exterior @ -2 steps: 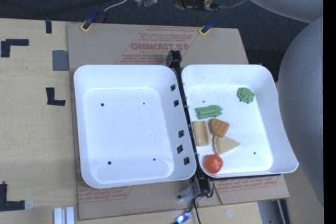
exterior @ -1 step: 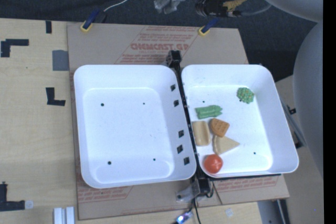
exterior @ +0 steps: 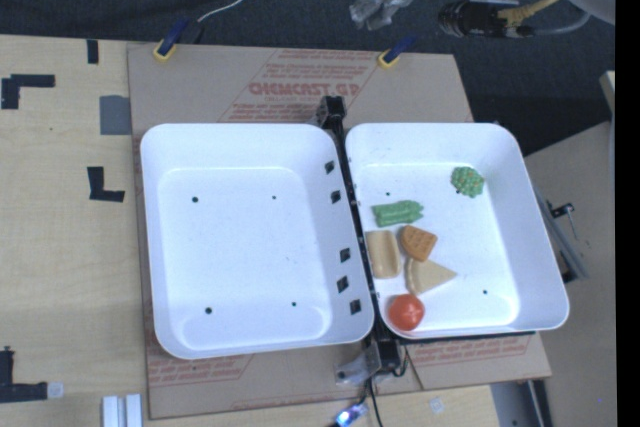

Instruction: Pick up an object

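One arm reaches in from the upper right, its grey body filling that corner, and its hand (exterior: 383, 0) hangs high above the dark floor beyond the far edge of the bench (exterior: 60, 215), well apart from both bins. The hand points downward and looks blurred; nothing is visible between its fingers, and whether they are spread or closed cannot be told. A cable with a yellow stretch (exterior: 520, 12) loops beside the wrist.

Two shallow white bins sit side by side on a brown cardboard sheet (exterior: 300, 85). The left bin (exterior: 160, 215) shows just a few dark dots on its floor. The right bin (exterior: 520, 215) holds five small objects: one green bumpy piece (exterior: 467, 181) toward the far right, alone; one green elongated piece (exterior: 398, 212) near the dividing edge; one tan piece (exterior: 381, 253) just below it; one orange-brown piece (exterior: 417, 242) just beside the tan one; one pale wedge (exterior: 430, 275) touching or nearly touching the orange-brown piece; and one red round object (exterior: 405, 311) at the near edge. That makes six in all, five clustered and one apart.

Two yellow-and-blue clamps (exterior: 172, 39) hold the cardboard's far edge.
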Robot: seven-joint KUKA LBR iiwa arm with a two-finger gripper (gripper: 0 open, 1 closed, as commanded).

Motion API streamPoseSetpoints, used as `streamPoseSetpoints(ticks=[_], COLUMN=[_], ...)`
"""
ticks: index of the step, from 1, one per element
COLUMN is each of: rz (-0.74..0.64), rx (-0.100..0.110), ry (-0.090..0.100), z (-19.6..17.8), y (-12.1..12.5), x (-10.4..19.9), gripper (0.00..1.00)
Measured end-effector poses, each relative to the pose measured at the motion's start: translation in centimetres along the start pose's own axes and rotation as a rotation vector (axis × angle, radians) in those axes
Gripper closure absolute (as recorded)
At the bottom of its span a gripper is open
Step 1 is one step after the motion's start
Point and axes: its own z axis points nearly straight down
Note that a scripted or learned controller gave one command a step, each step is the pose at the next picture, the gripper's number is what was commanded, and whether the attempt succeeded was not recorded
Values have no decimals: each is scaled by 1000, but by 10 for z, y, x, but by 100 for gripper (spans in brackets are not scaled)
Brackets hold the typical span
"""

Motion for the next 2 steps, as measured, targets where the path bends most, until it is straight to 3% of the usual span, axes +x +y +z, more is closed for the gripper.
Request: streamPoseSetpoints(ticks=[1,2], rz=[5,-15], rx=[-5,0], ry=[-3,4], z=[-37,-26], y=[0,-1], x=[-107,7], gripper=[100,100])
